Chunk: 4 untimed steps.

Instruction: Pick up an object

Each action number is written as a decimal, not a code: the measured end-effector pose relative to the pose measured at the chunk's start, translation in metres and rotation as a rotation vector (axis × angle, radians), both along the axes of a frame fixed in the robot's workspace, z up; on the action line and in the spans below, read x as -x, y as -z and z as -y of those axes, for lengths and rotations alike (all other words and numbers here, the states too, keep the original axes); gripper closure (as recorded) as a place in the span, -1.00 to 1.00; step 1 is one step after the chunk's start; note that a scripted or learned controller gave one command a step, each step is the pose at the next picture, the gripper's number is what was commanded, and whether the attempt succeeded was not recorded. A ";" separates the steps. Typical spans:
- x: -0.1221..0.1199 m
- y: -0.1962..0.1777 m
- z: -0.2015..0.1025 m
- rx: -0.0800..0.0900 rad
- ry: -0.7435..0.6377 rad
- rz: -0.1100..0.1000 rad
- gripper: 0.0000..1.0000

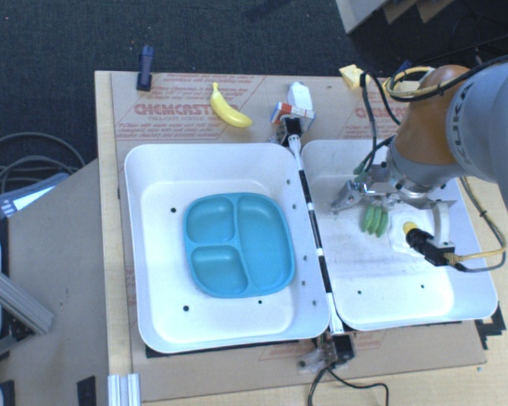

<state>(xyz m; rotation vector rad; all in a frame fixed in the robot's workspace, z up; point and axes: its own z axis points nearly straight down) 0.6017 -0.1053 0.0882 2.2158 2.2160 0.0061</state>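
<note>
A small green ridged object (pixel 374 220) lies in the right bin (pixel 406 299), near its middle, just under the arm's wrist. My gripper (pixel 353 195) hangs low over the right bin, its metal tip reaching toward the bin's left wall, just up and left of the green object. The orange band and grey arm (pixel 457 125) cover the bin's far right part. A blue divided plate (pixel 237 244) rests flat in the middle of the left bin (pixel 152 184).
On the cardboard behind the bins lie a yellow banana (pixel 229 108), a dark blue item (pixel 144 66), a white and red item (pixel 295 106) and a small yellow piece (pixel 350 75). Cables and a black connector (pixel 427 248) trail over the right bin's right side.
</note>
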 end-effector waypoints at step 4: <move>0.121 0.002 0.017 -0.001 0.001 -0.003 -1.00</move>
